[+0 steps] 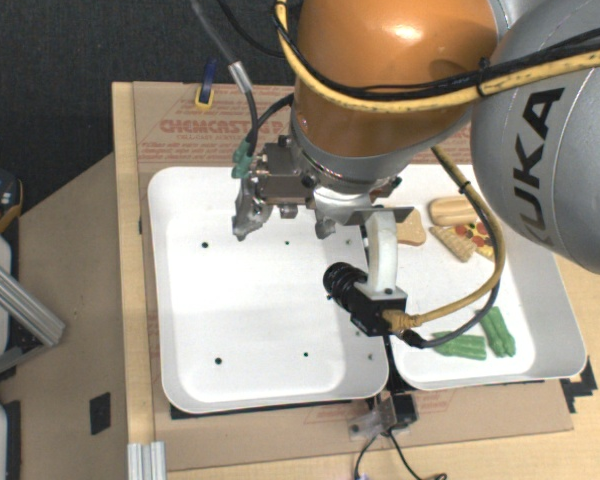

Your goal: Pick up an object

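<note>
Hanging over the left bin [185, 298], the gripper [280, 226] has its jaws spread apart with nothing between them. The right bin [555, 313] holds the objects — green bean pods [480, 336], bread roll [450, 211], pizza slice [462, 238] — well apart from the fingers.

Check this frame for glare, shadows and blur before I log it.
Camera view: a bright highlight sits on the orange band; soft shadow falls across the left bin under the arm; the gripper and the green pieces in the right bin read sharp, but the arm hides part of that bin.
</note>
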